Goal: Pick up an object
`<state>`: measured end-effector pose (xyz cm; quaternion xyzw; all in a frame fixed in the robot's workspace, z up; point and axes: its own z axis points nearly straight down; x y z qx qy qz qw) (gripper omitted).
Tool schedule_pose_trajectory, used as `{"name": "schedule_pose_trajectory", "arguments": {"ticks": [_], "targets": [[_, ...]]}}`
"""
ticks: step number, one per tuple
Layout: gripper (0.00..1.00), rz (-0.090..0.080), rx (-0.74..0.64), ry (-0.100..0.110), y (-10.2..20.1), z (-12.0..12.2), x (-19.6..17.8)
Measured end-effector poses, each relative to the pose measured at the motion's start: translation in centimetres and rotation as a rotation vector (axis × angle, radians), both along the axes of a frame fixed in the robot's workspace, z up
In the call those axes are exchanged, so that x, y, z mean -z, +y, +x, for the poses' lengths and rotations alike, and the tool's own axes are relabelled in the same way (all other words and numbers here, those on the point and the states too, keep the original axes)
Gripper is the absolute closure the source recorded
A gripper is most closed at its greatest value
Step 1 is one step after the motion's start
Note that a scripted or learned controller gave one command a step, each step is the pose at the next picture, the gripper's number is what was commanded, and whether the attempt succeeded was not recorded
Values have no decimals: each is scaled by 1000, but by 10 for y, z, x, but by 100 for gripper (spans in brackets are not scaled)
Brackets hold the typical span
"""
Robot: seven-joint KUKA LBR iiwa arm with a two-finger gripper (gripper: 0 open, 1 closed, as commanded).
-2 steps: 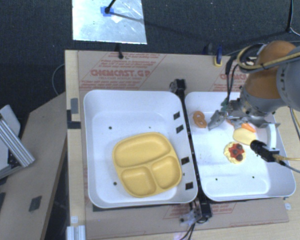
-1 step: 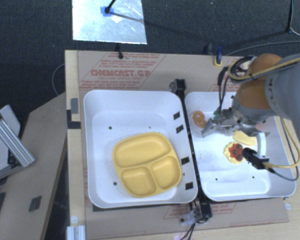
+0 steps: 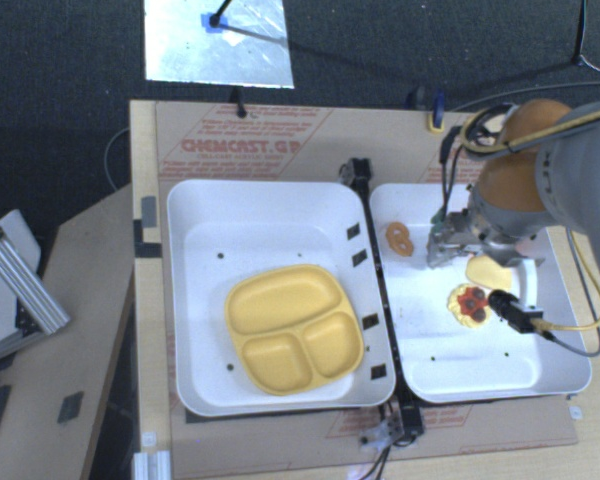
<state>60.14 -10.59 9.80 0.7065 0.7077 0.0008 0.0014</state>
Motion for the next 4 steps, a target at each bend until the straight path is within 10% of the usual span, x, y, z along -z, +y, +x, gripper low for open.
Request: {"name": "schedule_pose_trajectory", "arguments": {"ticks": [3,4], "targets": [[100,0,-3,-3,2,-8,-148],[100,2,-7,1,47,-13,-150]]}}
